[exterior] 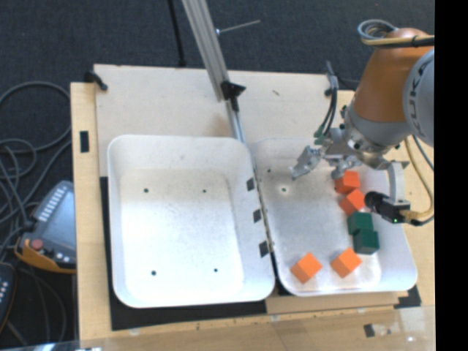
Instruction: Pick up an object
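Note:
The right bin (292, 210) holds several small blocks. Two orange blocks (348, 181) (355, 199) lie at its right side, with two green blocks (360, 221) (365, 241) just below them. Another two orange blocks (346, 262) (306, 267) sit near the front rim. My gripper (319, 170) hangs over the back of this bin, fingers spread open with nothing between them. Its right finger is close above the uppermost orange block, and its left finger (300, 168) points toward the bin's bare middle.
The left bin (183, 218) adjoins the right one. A slanted aluminium post (208, 42) rises behind the bins. A black cable fitting (384, 207) hangs off the wrist over the right bin's edge. A handheld control unit (51, 221) and cables lie on the floor at left.

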Action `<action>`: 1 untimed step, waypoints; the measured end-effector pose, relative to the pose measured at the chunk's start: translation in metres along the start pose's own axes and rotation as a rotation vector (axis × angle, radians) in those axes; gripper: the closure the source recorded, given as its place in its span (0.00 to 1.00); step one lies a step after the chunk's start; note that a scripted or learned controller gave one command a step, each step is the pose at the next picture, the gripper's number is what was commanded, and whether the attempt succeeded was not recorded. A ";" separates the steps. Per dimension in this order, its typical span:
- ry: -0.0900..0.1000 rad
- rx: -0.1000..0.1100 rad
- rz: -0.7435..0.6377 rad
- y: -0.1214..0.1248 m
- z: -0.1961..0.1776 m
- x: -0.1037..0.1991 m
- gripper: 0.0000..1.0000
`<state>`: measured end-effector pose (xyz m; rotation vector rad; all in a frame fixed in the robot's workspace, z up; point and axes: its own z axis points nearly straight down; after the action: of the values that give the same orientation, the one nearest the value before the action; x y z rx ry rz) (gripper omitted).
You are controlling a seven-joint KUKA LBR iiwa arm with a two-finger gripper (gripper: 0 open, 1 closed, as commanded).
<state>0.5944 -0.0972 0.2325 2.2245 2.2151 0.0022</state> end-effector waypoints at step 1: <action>-0.001 0.000 0.000 -0.033 0.136 -0.065 0.00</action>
<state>0.5615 -0.1624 0.0965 2.2236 2.2152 0.0017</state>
